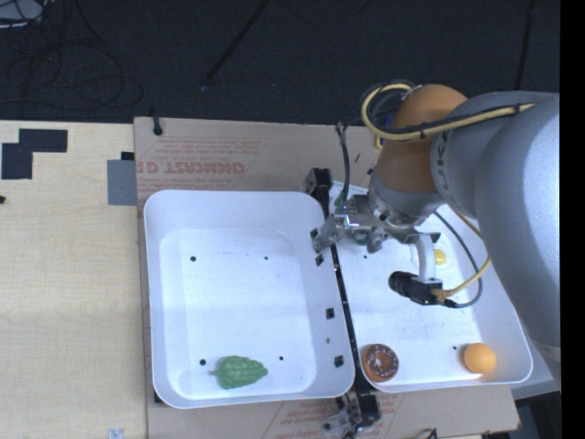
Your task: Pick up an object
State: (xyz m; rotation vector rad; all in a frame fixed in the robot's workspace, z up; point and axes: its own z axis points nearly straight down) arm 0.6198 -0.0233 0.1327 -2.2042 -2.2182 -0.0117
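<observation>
A bumpy green object (240,371) lies near the front edge of the left bin (183,222). In the right bin (430,378) a brown frosted donut (379,362) sits at the front left corner and an orange ball (478,358) at the front right. A small yellow item (441,257) peeks out from behind the arm's wrist. My gripper (340,229) hangs low over the back left part of the right bin, close to the divider between the bins. Nothing is visibly held in it.
The grey arm with its orange band (430,117) covers the back right of the right bin. A black cable (425,291) loops below the wrist. Brown cardboard (228,154) lies under both bins, with a wooden bench top (64,273) to the left.
</observation>
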